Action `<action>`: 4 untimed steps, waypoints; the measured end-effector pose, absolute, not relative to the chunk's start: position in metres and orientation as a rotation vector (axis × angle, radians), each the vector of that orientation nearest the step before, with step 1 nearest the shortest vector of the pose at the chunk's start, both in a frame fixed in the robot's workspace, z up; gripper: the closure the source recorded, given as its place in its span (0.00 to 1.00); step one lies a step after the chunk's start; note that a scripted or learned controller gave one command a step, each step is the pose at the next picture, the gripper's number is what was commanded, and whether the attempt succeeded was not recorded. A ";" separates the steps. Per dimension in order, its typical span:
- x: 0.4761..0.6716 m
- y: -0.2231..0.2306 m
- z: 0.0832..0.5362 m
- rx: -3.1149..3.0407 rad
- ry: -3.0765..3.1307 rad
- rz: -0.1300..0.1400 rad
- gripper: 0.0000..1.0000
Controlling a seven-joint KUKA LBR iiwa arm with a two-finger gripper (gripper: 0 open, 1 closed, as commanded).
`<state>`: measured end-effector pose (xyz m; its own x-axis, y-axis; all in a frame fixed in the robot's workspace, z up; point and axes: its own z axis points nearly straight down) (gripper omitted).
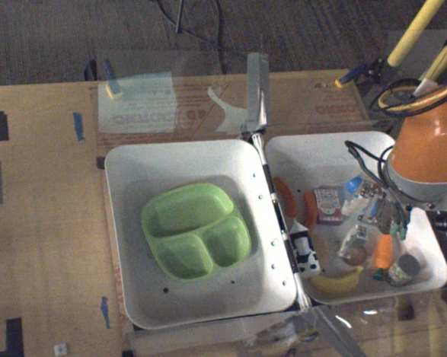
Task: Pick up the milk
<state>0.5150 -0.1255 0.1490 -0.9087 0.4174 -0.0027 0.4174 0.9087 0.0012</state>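
The milk (305,253) looks like a small black-and-white carton lying against the left wall of the right bin (433,277), near its front. My gripper (375,215) hangs low over the right half of that bin, below the orange band of the arm (427,148). It is about a hand's width to the right of the milk and apart from it. Right under and beside the gripper lie a clear bottle with a blue cap (353,187) and a crumpled clear item (355,242).
Also in the right bin: two orange sausages (286,196), a small purple-and-red carton (328,205), a banana (338,282), a carrot (383,251) and a grey can (404,265). The left bin (127,219) holds a green divided plate (197,231).
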 end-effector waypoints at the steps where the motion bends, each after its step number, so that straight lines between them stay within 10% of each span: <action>1: 0.567 -0.098 0.175 1.071 2.945 0.002 0.00; 2: 0.483 -0.130 0.093 0.729 3.040 0.003 0.00; 3: 0.482 -0.206 0.195 0.726 3.051 -0.001 0.00; 4: 0.485 -0.142 0.098 0.547 3.075 0.001 0.00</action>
<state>0.4851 -0.1418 0.0980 -0.9385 0.3447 -0.0184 0.3447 0.9387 0.0041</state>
